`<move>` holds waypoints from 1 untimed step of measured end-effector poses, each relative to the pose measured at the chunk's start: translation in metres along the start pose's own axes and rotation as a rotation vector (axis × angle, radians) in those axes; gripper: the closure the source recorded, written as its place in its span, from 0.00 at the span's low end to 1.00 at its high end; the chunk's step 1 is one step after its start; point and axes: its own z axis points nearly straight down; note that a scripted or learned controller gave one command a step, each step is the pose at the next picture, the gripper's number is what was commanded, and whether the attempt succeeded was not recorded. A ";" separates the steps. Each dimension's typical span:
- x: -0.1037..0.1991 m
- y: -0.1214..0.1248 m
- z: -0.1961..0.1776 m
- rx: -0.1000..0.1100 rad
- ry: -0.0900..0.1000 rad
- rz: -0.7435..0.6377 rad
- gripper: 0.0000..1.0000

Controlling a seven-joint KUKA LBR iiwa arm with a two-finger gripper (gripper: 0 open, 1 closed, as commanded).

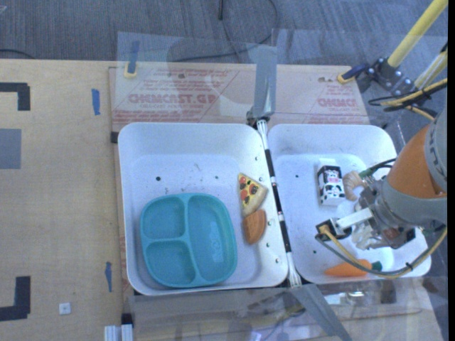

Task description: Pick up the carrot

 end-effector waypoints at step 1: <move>0.008 -0.015 0.021 -0.007 0.005 -0.122 1.00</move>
